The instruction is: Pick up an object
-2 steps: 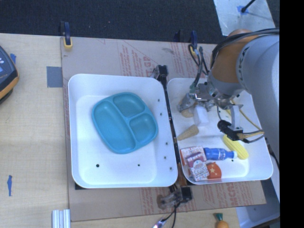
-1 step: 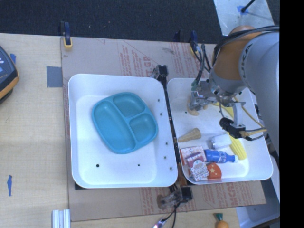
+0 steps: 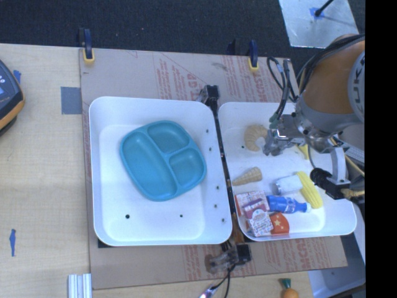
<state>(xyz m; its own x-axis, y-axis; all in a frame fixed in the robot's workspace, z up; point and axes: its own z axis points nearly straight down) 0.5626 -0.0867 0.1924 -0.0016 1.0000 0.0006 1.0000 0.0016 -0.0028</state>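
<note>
The gripper (image 3: 273, 143) hung beside the tan shell (image 3: 254, 137), I could not tell its grip, and it needed to drop straight over 1 toy.

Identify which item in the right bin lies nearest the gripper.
The tan shell-shaped piece, just left of the gripper; the cone, corn and tube lie farther toward the bin's front.

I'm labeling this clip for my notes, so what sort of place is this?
Probably a robot lab bench set up for grasping trials: two white bins sit side by side on a clamped board, a robot arm reaches over the right one, and toy food and packets lie there.
</note>
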